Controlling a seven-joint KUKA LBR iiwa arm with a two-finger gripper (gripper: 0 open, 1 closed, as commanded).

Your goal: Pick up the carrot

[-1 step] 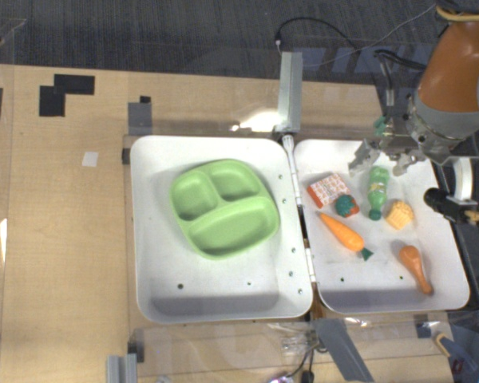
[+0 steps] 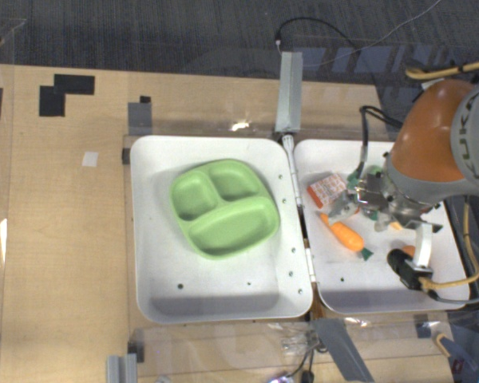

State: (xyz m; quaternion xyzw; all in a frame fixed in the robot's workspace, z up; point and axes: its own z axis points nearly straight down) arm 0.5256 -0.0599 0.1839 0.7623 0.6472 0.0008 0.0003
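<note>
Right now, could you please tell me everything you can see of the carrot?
The carrot is small, orange and smooth, probably a plastic toy, with a dark green bit at its lower right end. It lies flat and slanted on the floor of the right bin, its narrow end pointing up-left. The gripper is just above and right of it; contact cannot be judged.

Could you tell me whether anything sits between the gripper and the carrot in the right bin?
Nothing visible blocks it. The carrot lies on the bare floor of the right bin, just left of the gripper. A red-and-white packet lies apart, behind the carrot.
</note>
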